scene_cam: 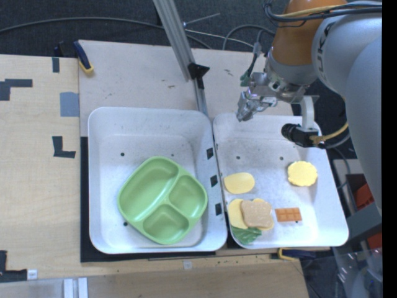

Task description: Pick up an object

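- Wafer (pixel 288 215): small orange rectangle lying flat in the right bin (pixel 322 225), toward its near right corner, just right of the bread (pixel 257 213). Taken as the likeliest pick since it lies apart from the heap; the task names no one object.
- Other candidates in the same bin: a yellow disc (pixel 302 173) near the right wall, a yellow oval (pixel 239 182) near the left wall, and the bread stacked on a cheese slice (pixel 236 213) and a green leaf (pixel 247 234) at the near left corner.
- Left bin (pixel 99 141) holds a green tray (pixel 162 198) with three compartments.
- Gripper (pixel 247 112) hangs over the far left corner of the right bin, well apart from every object. Nothing sits between its fingers; whether they are spread or pressed together I cannot tell.
- Step, as judged: approach only. No object chosen by position, no descent begun.
- Next move calls for travel toward the near edge of the bin, then a drop straight down over one piece.
- Wafer's long axis runs roughly left to right, parallel to the bin's near edge; its ends point at the bread and at the right wall. Fingers should close across the short side.
- Risk: the piece is thin and flat, so fingertips may skate over it.
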